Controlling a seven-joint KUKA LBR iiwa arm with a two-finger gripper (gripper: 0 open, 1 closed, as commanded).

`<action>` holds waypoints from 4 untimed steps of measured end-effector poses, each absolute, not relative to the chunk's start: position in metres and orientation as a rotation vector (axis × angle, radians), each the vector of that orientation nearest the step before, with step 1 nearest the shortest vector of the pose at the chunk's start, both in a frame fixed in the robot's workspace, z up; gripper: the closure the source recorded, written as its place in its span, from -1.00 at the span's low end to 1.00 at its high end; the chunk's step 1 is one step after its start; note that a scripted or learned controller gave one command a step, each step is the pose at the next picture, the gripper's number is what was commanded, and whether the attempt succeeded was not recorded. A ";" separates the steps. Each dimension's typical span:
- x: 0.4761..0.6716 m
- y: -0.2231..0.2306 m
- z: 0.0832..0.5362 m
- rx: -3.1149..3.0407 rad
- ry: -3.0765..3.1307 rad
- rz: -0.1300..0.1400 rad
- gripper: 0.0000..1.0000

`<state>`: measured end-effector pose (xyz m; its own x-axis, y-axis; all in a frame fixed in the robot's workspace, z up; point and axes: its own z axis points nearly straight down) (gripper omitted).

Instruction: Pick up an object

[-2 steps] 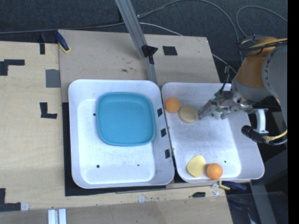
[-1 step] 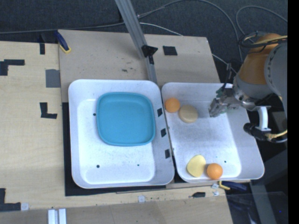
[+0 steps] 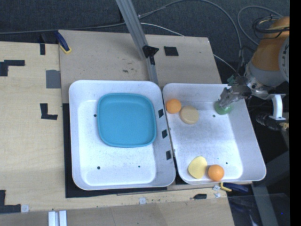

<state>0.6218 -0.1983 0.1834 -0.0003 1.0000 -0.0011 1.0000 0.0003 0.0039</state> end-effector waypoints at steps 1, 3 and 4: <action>0.622 -0.202 0.246 2.219 2.219 0.004 1.00; 0.632 -0.158 0.243 2.218 2.226 0.000 1.00; 0.641 -0.103 0.231 2.218 2.228 0.000 1.00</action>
